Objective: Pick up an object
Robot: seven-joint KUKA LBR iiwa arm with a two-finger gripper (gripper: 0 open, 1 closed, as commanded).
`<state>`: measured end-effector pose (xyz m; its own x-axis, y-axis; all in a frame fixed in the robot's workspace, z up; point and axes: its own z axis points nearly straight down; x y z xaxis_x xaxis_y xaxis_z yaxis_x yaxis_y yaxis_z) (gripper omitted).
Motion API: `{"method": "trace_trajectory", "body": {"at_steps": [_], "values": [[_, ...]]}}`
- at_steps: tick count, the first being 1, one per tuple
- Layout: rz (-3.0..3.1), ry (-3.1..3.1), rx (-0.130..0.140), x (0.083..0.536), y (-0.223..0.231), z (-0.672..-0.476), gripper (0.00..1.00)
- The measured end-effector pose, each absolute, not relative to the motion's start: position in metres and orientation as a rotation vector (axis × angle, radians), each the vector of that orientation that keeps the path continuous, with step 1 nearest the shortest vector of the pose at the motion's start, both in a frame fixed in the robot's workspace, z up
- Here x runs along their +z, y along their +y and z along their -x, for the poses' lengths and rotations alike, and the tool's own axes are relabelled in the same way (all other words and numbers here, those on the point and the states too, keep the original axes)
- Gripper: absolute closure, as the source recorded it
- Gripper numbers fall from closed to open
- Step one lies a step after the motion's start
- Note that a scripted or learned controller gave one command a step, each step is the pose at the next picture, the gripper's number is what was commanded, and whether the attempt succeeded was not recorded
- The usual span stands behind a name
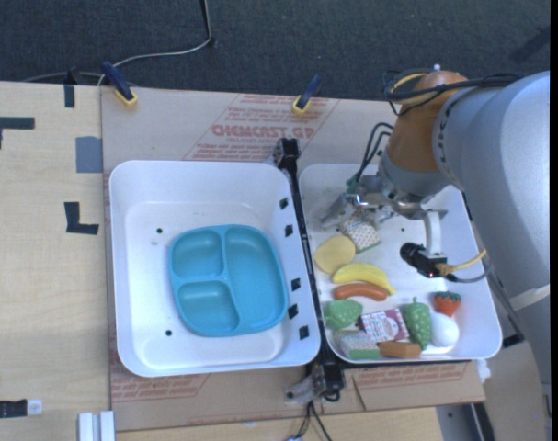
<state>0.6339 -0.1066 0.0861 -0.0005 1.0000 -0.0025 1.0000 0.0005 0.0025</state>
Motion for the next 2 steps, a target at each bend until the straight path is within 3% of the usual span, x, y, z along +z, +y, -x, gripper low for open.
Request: {"method": "trace_trajectory", "body": {"at_steps": [1,2], "values": [[-2.217,2.219,0.002,0.087,-0.117,-0.604,0.0],[-2.218,2.218,0.003,0.087,-0.127,-0.551,0.0]]}}
